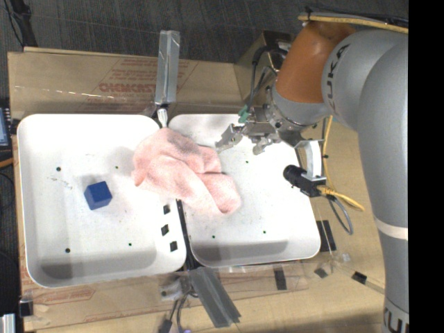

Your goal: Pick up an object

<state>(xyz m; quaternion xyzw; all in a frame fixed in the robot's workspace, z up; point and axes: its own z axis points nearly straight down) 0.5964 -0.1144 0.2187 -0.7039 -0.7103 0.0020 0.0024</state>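
We see the gripper [245, 141] above the right bin [277, 238], fingers spread and nothing between them, just beside the upper right edge of the pink cloth [186, 168]. The cloth lies crumpled across the divider between both bins, partly in the left bin [41, 255]. A blue cube [98, 194] sits in the left bin, well apart from the gripper.
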